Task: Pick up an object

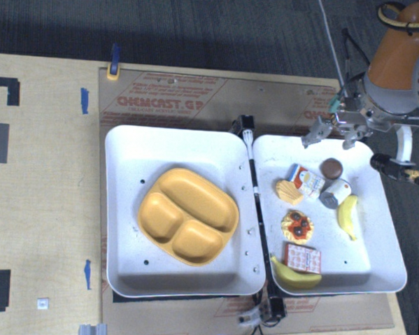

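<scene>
Gripper (331, 136) above far rim of right bin (390, 267), fingers spread, nothing between them. Right bin holds carton (308, 180), cookie (289, 192), brown puck (331, 167), grey can (333, 193), banana (347, 215), tart (297, 226), red box (303, 258), second banana (293, 273) at near rim. Left bin (120, 194) holds yellow tray (187, 215).

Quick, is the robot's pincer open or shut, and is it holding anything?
Pincer: open, holding nothing, above the far edge of the right bin.
</scene>
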### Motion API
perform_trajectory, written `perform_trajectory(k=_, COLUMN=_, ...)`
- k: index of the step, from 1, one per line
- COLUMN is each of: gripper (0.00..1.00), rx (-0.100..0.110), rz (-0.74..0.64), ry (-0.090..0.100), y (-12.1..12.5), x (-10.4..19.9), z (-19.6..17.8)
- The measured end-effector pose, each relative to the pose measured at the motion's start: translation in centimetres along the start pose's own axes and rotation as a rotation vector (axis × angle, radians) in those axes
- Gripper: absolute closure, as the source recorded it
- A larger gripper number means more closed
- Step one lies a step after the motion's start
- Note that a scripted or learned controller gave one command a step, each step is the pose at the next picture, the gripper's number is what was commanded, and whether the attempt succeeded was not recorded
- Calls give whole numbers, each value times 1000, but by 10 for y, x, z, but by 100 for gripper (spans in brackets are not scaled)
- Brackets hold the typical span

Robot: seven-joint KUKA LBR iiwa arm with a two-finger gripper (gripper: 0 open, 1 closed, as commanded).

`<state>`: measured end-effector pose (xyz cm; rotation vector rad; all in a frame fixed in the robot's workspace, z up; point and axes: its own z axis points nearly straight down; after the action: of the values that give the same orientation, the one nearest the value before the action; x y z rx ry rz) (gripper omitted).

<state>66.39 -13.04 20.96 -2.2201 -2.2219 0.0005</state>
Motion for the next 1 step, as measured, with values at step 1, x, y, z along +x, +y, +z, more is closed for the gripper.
perform_trajectory(k=1, gripper=0, rx=-9, rz=2, ry=-2, y=-82, x=-3, z=113)
